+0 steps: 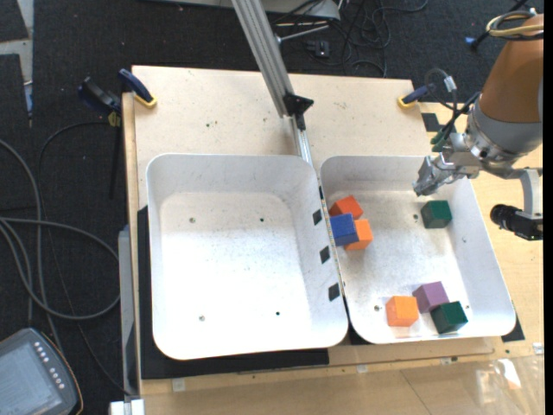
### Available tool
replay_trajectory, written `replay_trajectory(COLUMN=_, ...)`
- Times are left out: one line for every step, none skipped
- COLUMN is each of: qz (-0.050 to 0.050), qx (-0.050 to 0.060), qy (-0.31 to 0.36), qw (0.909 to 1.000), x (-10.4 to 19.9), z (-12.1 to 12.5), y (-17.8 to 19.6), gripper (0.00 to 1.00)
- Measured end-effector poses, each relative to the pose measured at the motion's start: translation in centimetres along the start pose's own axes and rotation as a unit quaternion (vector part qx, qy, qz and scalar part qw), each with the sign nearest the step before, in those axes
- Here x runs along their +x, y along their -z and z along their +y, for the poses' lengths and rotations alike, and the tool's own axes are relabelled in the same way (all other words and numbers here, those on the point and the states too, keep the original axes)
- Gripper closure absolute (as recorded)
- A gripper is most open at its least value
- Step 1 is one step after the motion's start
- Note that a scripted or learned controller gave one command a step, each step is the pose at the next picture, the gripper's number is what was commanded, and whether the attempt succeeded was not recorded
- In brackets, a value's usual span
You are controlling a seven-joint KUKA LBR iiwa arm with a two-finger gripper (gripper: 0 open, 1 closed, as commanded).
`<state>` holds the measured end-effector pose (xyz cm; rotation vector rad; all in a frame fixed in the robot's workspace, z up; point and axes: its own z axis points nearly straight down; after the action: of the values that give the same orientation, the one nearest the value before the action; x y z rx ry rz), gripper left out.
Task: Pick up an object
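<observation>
Nearest the camera, along the front wall of the right bin (pixel 484 258), three cubes lay in a tight group: an orange cube (pixel 401 310) on the left, a purple cube (pixel 430 296) touching it, and a dark green cube (pixel 449 317) touching the purple one. Left of that bin stood the left bin (pixel 233 167), on the same surface (pixel 216 102). Against the left wall of the right bin, a blue cube (pixel 342 227) sat pressed between two orange blocks (pixel 346 206). Further right, a lone green cube (pixel 435 213) stood apart from all others near the back right corner.

The tool (pixel 429 180) hung just behind and above the lone green cube; its opening could not be determined, and nothing was visible between its fingers.

The lone green cube was judged the likeliest target. It appeared rigid, light and flat-sided, probably wood or plastic, with no fragility expected. Smooth faces could slip under an off-centre pinch. Two opposite vertical faces, gripped at mid-height, were judged the best hold; free space on every side allowed this.
</observation>
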<state>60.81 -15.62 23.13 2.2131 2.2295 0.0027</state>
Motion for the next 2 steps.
replay_trajectory(qz=0.001, qx=0.002, qy=0.0, qw=1.0, x=5.1, z=-1.4, y=-1.0, gripper=1.0)
replay_trajectory(qz=0.001, qx=0.001, qy=0.0, qw=1.0, x=9.9, z=-2.9, y=0.1, gripper=1.0)
